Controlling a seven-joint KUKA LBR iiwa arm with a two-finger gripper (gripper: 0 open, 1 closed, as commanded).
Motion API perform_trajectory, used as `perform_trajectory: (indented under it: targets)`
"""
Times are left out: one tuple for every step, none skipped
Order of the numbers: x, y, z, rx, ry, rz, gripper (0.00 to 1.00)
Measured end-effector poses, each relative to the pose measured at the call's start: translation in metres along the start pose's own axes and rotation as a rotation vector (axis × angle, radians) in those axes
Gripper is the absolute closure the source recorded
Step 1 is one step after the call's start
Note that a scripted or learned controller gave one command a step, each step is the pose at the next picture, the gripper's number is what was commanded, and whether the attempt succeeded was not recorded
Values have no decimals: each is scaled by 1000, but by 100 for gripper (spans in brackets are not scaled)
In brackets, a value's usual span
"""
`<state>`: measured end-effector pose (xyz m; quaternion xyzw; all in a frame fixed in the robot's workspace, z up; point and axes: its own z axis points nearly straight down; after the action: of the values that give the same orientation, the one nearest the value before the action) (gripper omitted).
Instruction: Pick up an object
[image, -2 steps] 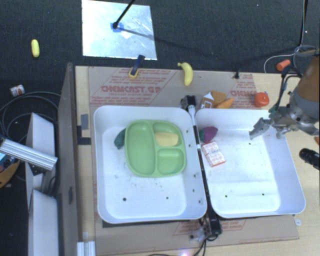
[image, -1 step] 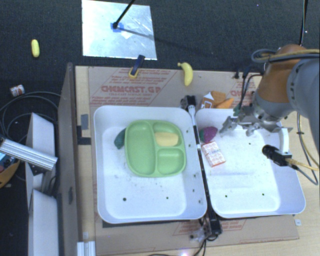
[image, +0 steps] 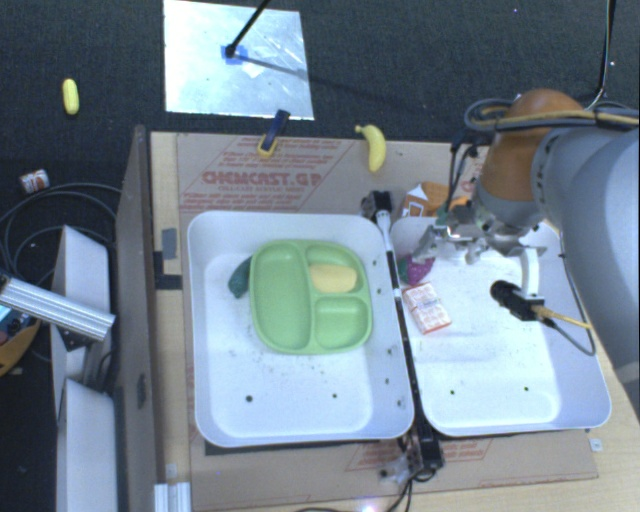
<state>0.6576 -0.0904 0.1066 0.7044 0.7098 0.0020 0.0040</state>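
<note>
Hanging over the far-left corner of the right bin, I take the small purple thing as my mark, since it lies on the bin floor just beside the wall shared with the left bin, close under my gripper; whether my jaws are open or closed I cannot tell. A red-and-white packet lies just nearer, so I judge the wall, not the packet, will crowd my drop. The green plate in the left bin sits well clear.
</note>
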Motion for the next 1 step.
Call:
perform_trajectory:
  targets:
    - [0,4,-1,-16,0,5,0]
